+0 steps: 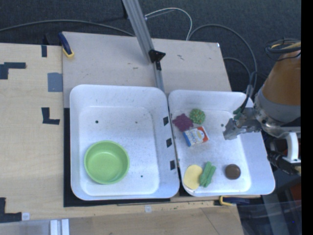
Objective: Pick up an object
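Approach seems the step in hand: on the surface (pixel 112 58) the right bin (pixel 257 177) holds a small carton (pixel 196 136), a purple piece (pixel 182 122) and a brown ball (pixel 232 171), while the gripper (pixel 230 131) hovers near its right wall, state of fingers impossible to tell, and must next descend over one object.

A round lime-green plastic bowl (pixel 106 162) sits in the speckled glossy white left bin (pixel 122 102). The matching white right bin (pixel 259 175) has a fuzzy green ball (pixel 197 115), a purple-maroon scrap (pixel 182 122), a blue, white and red carton (pixel 196 135), a pale yellow lump (pixel 192 176), a green pod-shaped toy (pixel 207 174) and a brown ball (pixel 232 171).
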{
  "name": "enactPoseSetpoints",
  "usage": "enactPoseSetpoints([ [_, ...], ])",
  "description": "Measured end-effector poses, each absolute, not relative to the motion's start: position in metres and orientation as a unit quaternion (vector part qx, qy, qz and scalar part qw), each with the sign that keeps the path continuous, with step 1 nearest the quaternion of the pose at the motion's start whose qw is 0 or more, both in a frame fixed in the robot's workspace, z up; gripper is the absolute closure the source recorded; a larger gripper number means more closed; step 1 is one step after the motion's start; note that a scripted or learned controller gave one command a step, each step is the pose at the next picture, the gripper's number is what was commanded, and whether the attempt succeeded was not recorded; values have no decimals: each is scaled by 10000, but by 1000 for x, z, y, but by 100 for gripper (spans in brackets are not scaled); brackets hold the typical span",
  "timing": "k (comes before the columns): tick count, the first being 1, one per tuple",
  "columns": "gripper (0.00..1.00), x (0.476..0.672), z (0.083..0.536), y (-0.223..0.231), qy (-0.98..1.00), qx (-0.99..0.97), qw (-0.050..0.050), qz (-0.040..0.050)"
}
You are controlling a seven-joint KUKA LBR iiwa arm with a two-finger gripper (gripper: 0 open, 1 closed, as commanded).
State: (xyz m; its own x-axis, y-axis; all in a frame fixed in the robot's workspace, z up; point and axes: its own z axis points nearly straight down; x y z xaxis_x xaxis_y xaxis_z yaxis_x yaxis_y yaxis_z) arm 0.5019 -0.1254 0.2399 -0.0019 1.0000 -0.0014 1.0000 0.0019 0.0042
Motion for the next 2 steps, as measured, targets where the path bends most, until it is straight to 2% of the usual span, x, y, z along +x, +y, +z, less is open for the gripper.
enactPoseSetpoints([
  [2,100,505,229,-20,7091,7051,-19,-7],
])
